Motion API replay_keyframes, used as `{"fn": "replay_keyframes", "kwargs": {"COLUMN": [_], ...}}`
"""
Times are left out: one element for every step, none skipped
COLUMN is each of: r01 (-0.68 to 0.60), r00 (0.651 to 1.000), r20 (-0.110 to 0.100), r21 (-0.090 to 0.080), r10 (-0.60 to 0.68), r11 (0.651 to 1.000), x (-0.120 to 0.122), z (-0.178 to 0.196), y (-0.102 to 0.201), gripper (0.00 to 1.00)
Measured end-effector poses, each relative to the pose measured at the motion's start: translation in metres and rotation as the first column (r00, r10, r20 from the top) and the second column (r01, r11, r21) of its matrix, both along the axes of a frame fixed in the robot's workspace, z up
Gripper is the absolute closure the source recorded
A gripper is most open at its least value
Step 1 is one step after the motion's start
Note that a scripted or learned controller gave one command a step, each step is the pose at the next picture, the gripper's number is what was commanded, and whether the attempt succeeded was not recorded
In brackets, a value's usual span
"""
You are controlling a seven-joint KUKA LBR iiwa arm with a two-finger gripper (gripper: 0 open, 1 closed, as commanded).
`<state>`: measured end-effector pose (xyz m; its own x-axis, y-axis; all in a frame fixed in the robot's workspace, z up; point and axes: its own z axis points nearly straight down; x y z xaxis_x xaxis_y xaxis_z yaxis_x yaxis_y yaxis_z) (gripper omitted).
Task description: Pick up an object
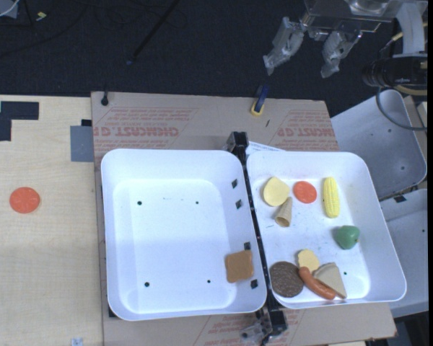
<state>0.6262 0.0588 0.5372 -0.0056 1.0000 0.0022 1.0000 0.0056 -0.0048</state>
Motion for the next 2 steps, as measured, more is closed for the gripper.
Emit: {"fn": "replay_keyframes", "kwargs": {"r01": [-0.001, -0.005], "r00": [1.000, 1.000], "r20": [0.002, -0.003], "r21": [0.000, -0.001], "r10": [0.001, 0.005], "r11": [1.000, 1.000], "x": [-0.009, -0.053], "z": [0.000, -0.026], "y": [0.080, 0.192], "gripper": [0.00, 0.00]}}
